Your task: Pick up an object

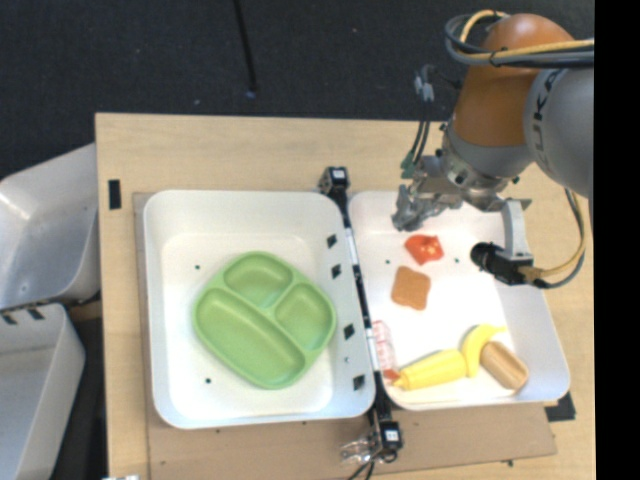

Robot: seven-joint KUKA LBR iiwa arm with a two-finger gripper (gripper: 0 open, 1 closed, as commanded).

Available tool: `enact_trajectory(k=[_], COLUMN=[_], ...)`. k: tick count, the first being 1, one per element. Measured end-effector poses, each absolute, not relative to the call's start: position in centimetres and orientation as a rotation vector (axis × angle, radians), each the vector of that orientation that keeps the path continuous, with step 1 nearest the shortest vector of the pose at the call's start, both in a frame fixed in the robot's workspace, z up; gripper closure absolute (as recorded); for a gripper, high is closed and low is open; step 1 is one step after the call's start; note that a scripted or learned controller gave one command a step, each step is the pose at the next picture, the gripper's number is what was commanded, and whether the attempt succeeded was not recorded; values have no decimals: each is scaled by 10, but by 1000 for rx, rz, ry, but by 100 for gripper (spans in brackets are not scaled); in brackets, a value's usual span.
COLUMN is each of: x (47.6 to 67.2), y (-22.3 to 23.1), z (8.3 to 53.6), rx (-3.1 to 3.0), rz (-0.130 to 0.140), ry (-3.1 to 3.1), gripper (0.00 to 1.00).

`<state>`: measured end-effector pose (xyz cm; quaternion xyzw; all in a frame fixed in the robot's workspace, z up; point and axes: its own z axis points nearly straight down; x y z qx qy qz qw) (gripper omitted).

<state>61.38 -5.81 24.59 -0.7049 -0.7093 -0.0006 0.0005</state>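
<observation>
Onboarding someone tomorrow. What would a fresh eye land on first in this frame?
Probably the green divided plate, alone in the left bin and the largest patch of colour. Next, the arm's orange band at upper right, with the gripper low over the right bin's far end, just above a small red piece. An orange-brown piece sits mid-bin; a yellow toy and a tan cylinder lie at its near end.

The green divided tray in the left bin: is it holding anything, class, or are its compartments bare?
Bare. The green tray lies flat in the left bin, all three compartments showing plain green.
</observation>
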Motion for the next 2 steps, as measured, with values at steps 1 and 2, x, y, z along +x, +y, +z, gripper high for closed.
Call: enact_trajectory(k=[1,2], x=[604,588], y=[-15,26], z=[251,254], rx=[-2214,-2213], rz=[-2,-1], ry=[-2228,-2227], gripper=[100,100])
